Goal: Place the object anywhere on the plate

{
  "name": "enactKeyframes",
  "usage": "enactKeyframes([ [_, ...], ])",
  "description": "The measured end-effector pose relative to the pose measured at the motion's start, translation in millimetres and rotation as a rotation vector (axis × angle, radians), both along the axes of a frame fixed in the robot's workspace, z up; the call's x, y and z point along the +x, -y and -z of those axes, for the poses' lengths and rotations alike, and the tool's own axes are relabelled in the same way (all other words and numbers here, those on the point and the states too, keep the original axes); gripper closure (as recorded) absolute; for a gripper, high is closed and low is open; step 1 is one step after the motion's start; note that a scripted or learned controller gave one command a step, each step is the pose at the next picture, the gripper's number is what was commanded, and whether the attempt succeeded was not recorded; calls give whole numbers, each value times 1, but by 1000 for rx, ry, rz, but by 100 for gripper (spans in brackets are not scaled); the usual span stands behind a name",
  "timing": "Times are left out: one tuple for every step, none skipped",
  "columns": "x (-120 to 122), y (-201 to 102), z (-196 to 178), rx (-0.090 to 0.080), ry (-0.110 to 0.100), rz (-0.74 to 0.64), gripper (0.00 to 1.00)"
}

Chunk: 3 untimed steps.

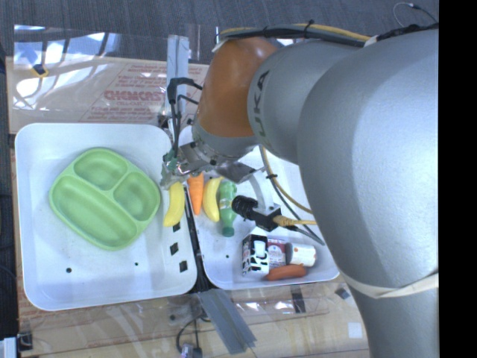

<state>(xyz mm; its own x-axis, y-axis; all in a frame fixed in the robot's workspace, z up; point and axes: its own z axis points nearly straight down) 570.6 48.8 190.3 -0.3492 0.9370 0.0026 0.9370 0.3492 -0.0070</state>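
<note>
The green three-compartment plate lies in the left bin with nothing on it, so the task is at its picking stage: no object has crossed over yet. The arm hangs over the seam between the two bins, and its hand sits low at the upper end of a row of toy food: a yellow banana lying just on the left bin's side of the seam, an orange carrot, a second yellow piece and a green bottle-like toy in the right bin. The wrist hides the fingertips, so I cannot tell whether the hand is open or closed, or whether anything is caught in it. It seems nearest the carrot and banana. The next move likely calls for a secure grip on one piece, a lift clear of the bin walls, then a carry left over the plate.
</note>
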Motion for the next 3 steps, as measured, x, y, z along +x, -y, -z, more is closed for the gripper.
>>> enactKeyframes([
  [0, 0, 0, 0, 0, 1, 0],
  [32, 4, -1, 0, 6, -66, 0],
  [-61, 26, -1, 1, 4, -267, 0],
])
